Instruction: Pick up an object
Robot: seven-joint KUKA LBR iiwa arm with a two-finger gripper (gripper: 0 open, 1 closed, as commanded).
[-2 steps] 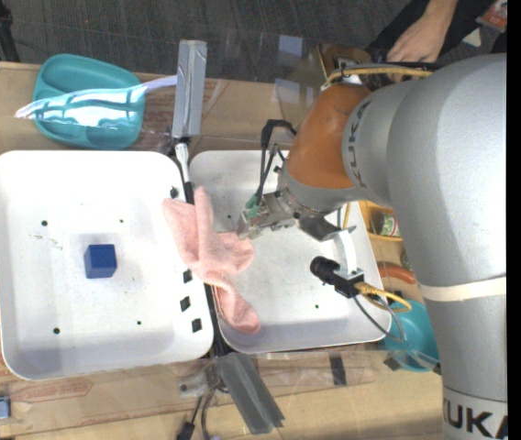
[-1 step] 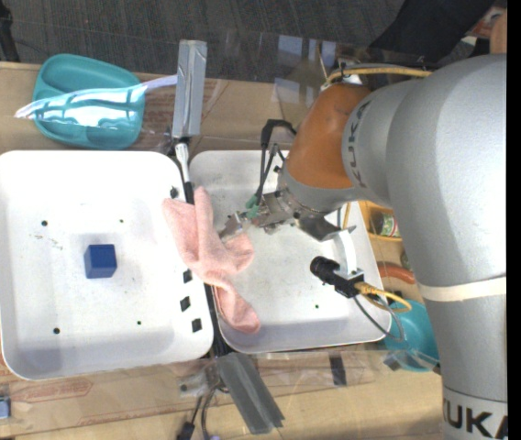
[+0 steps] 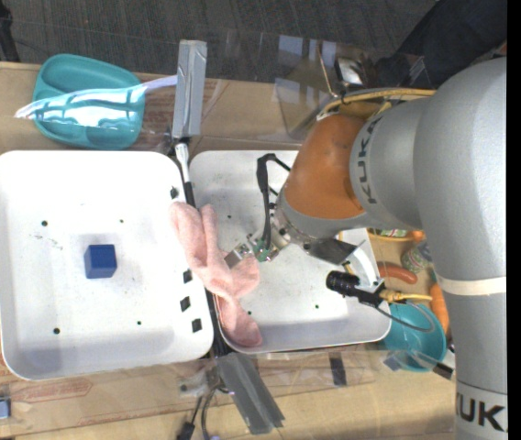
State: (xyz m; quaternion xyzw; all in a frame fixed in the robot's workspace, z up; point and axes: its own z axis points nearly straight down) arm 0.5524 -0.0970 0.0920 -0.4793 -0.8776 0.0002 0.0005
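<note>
A pink cloth point(image 3: 213, 266) lies crumpled along the left wall of the right bin point(image 3: 288, 337), draped partly over the rim between the two bins. A small blue cube point(image 3: 101, 259) sits alone in the left bin point(image 3: 22, 209). My gripper point(image 3: 247, 252) is low inside the right bin, at the cloth's right edge and seemingly touching it. The grey arm with its orange band point(image 3: 329, 177) covers the bin's middle and right part. The view is too small to tell how the gripper stands.
A teal scoop point(image 3: 86, 99) rests on the bench behind the left bin. A teal cup point(image 3: 416, 333) and some orange items point(image 3: 405, 273) lie half hidden under the arm at the right. A grey bar point(image 3: 189, 85) stands behind the divide between the bins.
</note>
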